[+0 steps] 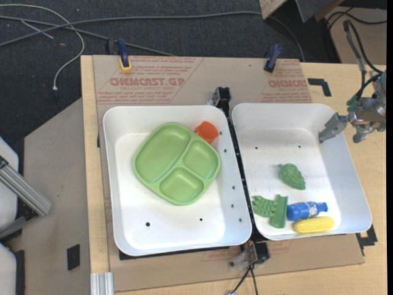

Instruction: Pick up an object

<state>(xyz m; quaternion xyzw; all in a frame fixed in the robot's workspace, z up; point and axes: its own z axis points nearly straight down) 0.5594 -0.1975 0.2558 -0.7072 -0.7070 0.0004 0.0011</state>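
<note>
Hovering hand [344, 129] above right bin's [359, 192] rim.

Both white bins [123, 183] look like smooth plastic; beside the divided green plate [177, 163] (matt plastic), an orange piece [207, 131] shines slightly.

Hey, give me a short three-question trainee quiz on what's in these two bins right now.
1. True or false: the green divided plate lies in the left bin.
2. Which item lies nearest the right bin's front edge? A) yellow corn B) green leaf toy C) orange block
3. Fill in: the blue bottle lies between the corn and the green ____ toy.

Key: 1 true; 2 A; 3 comb-shaped. The pincer hangs at the right bin's far right corner, away from all the toys.
</note>
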